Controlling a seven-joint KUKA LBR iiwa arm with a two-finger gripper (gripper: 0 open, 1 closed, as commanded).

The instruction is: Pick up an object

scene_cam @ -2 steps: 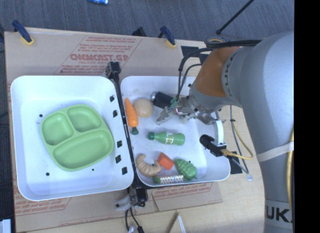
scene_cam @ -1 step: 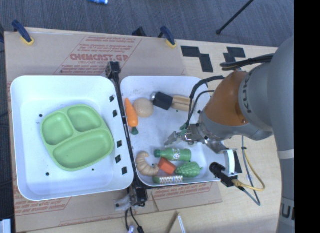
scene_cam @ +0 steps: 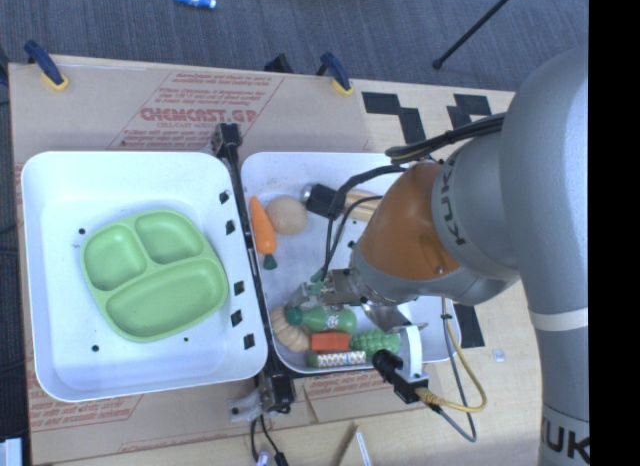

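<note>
The right bin (scene_cam: 300,166) holds several toy foods. An orange carrot (scene_cam: 262,226) lies along its left wall, with a beige round piece (scene_cam: 287,215) beside it. Near the front wall sit a dark green piece (scene_cam: 326,320), a red block (scene_cam: 326,342), a beige ridged piece (scene_cam: 289,330) and a light green knobbly piece (scene_cam: 376,342). My gripper (scene_cam: 325,297) hangs low over this front cluster, right above the dark green piece. The orange-banded wrist (scene_cam: 405,239) hides the bin's right half.
The left bin (scene_cam: 50,194) holds a green divided plate (scene_cam: 155,274). Black clips (scene_cam: 240,254) line the seam between the bins. A yellow cable (scene_cam: 455,394) loops off the front right corner. The bench is cardboard, with blue clamps (scene_cam: 335,71) at the back edge.
</note>
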